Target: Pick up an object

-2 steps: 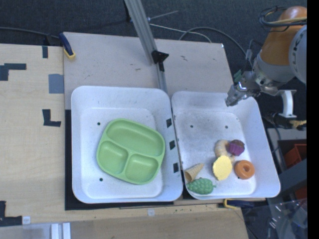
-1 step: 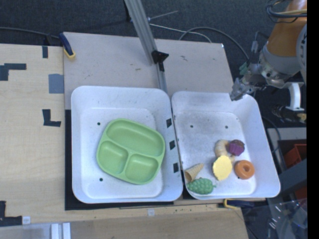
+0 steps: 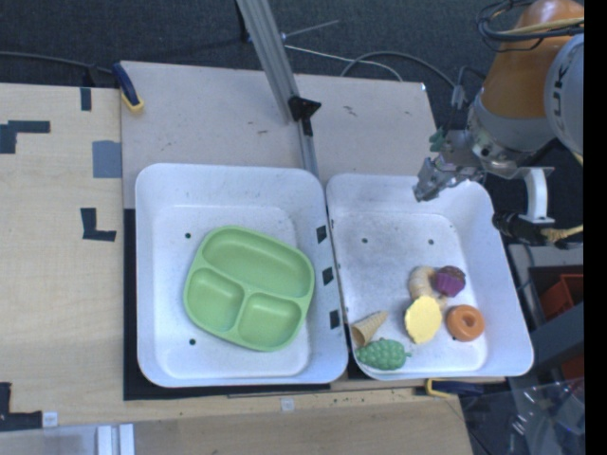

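The left bin [image 3: 156,254] holds a green divided plate [image 3: 248,288]. The right bin [image 3: 398,245] gathers small toys at its near end (yellow piece [image 3: 423,319], orange ring [image 3: 465,322], green bunch [image 3: 382,354]). The hand [image 3: 429,184] hovers over the far rim, grip unreadable.

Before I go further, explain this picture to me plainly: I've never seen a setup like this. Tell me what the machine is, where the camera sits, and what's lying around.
One camera looks down at a slant on a bench. The robot arm, grey and orange, reaches in from the right; its gripper hangs over the far edge of the right bin, with nothing visibly held. That white bin holds small toy foods near its front: an ice-cream cone, green grapes, a yellow piece, an orange ring and a purple piece. The left bin holds a green divided plate.
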